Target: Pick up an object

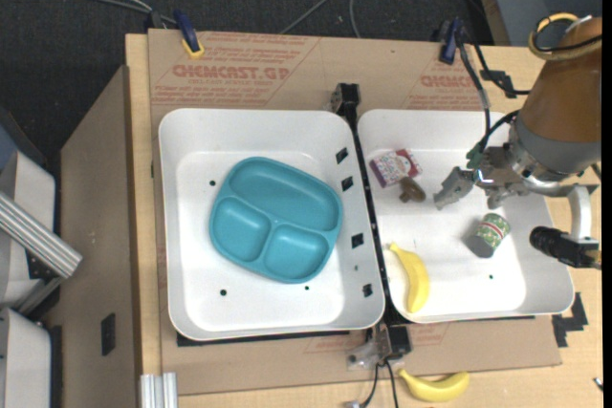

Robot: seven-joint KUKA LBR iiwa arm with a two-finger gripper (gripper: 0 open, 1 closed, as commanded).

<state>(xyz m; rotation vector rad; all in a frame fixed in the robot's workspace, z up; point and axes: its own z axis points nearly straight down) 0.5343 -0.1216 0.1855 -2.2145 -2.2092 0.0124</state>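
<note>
Left bin [191, 205]: shallow and white, left of the right bin, holding a teal divided plate [275, 220]; that plate looks stiff, light and too broad for a two-finger grip.
Right bin [449, 296]: the landmark here, shallow and white, holding four small things.
Packet [392, 165]: near the bin's upper left; looks soft and crinkly, likely light and slippery.
Brown lump [412, 191]: just below the packet, too small to identify.
Banana [413, 276]: at the bin's lower left, curved, probably a light stiff toy; best taken across its narrow middle.
Hand [469, 184]: over the bin's upper middle, its two fingers spread apart with nothing between them.
Small can [489, 234]: right of the bin's centre, tipped on its side; likely light, rigid, smooth and prone to roll, so grip across its round body. It lies just below and slightly right of the hand, apart from it.
Second banana [435, 384]: outside the bin, on the worktop [143, 234] below it.
</note>
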